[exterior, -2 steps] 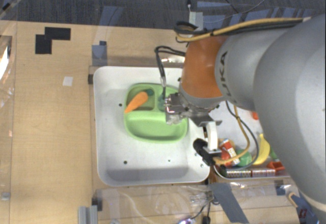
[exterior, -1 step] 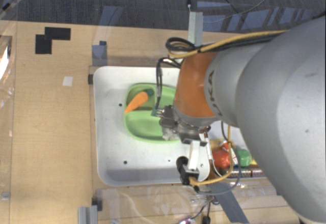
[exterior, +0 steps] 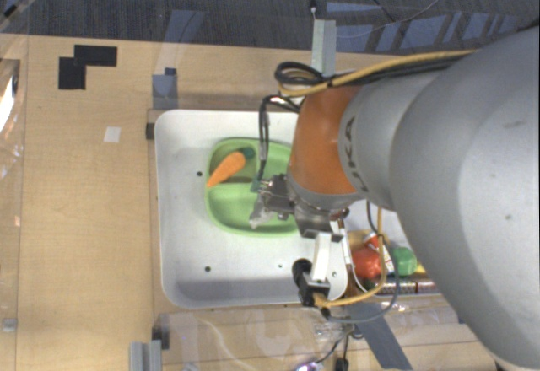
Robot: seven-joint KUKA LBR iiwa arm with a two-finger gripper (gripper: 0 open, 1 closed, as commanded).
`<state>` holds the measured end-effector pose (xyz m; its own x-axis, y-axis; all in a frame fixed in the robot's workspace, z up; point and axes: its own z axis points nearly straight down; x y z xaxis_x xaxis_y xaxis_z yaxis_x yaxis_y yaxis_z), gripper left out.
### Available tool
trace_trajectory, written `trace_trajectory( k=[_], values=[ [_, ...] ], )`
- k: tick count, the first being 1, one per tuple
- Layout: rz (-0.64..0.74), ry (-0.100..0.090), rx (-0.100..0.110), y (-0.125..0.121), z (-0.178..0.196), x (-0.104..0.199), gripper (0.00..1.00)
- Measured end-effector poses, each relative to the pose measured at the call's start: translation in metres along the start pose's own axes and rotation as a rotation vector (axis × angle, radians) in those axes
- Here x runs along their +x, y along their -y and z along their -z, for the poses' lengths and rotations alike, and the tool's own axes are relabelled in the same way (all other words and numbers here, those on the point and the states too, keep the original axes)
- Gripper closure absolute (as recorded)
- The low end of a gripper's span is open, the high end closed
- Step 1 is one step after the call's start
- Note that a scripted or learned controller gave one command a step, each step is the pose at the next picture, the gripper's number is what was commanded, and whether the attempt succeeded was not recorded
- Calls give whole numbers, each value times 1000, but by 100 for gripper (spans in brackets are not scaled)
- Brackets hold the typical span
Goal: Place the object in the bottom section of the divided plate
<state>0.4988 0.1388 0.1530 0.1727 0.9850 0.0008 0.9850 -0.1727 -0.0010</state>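
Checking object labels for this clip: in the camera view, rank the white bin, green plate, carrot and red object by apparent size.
1. White bin
2. Green plate, partly behind the arm
3. Carrot
4. Red object, partly hidden, so its place is unsure

The arm [exterior: 439,158] covers the right part of the green divided plate [exterior: 232,201] and most of the right bin; the tool's fingertips are obscured.

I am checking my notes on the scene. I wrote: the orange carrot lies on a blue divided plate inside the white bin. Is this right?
One detail is wrong: the plate is green, not blue. The camera view shows the orange carrot lying on the green divided plate inside the white bin.
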Motion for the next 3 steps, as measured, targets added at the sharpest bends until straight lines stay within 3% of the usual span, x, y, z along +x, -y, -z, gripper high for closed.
trace_trajectory(
  k=[1,2,3],
  values=[
    [-85,-1,-1,9,-18,-17,0],
    [9,-1,-5,-33,139,-29,0],
    [20,-1,-6,-34,148,-27,100]
  ],
)
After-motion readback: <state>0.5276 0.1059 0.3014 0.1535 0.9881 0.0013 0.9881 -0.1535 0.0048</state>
